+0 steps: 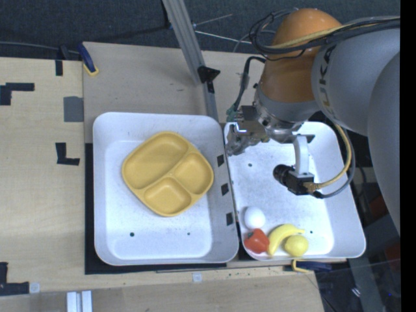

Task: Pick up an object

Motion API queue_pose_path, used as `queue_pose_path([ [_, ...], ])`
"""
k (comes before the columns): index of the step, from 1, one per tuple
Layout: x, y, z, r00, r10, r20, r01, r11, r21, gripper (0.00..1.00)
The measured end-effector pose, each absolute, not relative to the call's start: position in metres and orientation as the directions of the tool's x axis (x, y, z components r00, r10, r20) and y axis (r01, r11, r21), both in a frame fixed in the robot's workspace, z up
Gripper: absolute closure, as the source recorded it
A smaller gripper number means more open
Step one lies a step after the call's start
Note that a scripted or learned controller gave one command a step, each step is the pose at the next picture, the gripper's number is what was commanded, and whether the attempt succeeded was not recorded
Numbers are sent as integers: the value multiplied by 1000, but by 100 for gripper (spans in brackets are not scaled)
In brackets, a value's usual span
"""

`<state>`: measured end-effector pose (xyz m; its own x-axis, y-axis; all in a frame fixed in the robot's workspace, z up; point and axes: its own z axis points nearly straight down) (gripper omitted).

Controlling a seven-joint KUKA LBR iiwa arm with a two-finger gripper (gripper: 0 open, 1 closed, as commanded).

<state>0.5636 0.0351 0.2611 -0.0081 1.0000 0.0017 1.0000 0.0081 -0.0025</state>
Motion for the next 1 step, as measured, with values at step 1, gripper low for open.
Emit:
queue_pose_path([
  [1, 549, 87, 241, -7, 1000, 1, 1000, 7, -4, 100],
])
